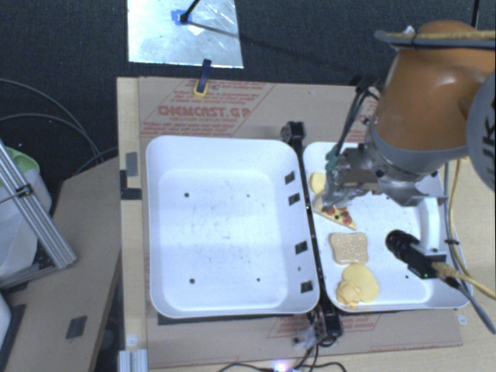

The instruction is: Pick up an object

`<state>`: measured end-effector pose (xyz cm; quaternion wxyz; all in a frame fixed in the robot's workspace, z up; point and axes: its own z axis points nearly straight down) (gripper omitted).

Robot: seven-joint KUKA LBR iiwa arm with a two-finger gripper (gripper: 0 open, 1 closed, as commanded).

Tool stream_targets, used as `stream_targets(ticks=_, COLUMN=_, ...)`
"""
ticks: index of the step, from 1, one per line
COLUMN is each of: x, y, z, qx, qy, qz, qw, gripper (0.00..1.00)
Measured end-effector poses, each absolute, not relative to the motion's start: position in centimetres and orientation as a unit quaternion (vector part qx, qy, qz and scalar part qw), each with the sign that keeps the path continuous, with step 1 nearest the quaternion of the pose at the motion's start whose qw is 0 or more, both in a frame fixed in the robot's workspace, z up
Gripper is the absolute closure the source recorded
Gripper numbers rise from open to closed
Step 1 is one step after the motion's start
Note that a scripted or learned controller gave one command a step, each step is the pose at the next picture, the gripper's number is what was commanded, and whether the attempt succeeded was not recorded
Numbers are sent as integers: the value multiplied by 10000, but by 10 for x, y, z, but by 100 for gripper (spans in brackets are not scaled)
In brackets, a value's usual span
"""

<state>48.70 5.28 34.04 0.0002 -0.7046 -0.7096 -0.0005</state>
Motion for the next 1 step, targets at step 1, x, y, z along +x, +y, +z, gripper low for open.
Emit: stream_targets(ticks=1, x=487, y=76, z=393, qx=-7049, qy=-7093, qz=-31, qw=-17, gripper=100)
